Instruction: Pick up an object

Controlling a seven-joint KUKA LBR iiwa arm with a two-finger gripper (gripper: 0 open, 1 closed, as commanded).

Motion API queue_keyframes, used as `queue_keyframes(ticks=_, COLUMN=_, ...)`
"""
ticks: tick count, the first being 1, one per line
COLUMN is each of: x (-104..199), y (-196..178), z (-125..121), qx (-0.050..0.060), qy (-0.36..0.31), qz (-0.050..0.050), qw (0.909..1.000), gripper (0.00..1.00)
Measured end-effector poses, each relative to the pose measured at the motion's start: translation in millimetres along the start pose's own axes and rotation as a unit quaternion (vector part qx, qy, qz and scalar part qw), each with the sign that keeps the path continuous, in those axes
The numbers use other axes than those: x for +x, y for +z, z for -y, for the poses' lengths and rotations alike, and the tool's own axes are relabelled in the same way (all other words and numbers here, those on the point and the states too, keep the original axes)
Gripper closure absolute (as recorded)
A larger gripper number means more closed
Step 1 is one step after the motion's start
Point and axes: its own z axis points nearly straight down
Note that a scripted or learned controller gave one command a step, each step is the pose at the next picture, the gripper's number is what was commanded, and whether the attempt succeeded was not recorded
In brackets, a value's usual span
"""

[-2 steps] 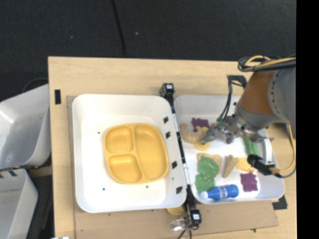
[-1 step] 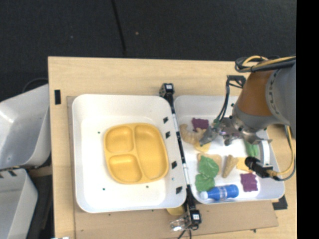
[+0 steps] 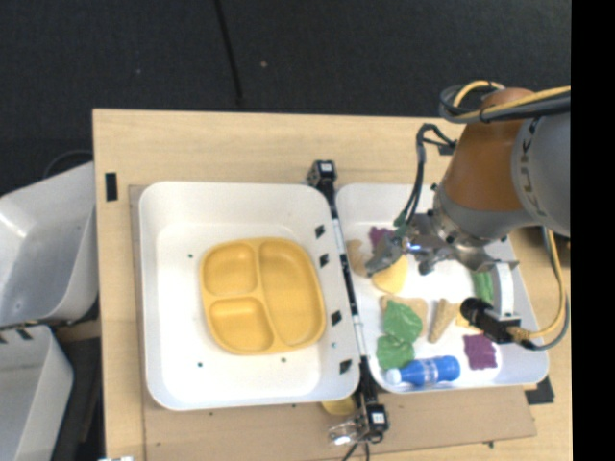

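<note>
At the near rim of the right bin (image 3: 519, 377) lie a blue bottle (image 3: 430, 371), green pieces (image 3: 400, 321) and a purple block (image 3: 479, 351). Farther in, the gripper (image 3: 402, 251) hangs low over a yellow piece (image 3: 390, 277); whether it is spread or pinching cannot be told. Nothing looks lifted, so the pick seems undone.

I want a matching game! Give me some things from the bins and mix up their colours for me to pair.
Things:
1. divided plate
2. bottle
3. crumpled piece by the bottle
4. small piece in the right bin's near corner

Colours:
A. purple
B. yellow
C. blue and white
D. green

Pairs: 1-B, 2-C, 3-D, 4-A
</note>
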Motion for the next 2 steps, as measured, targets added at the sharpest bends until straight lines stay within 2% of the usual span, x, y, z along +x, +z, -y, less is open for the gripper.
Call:
queue_keyframes(ticks=1, x=-28.5, y=98.2, z=44.5, qx=0.002, qy=0.006, qz=0.002, qw=1.0, gripper=0.0)
queue_keyframes(ticks=2, x=-43.6, y=-118.9, z=53.5, qx=-0.005, qy=0.003, qz=0.003, qw=1.0, gripper=0.0)
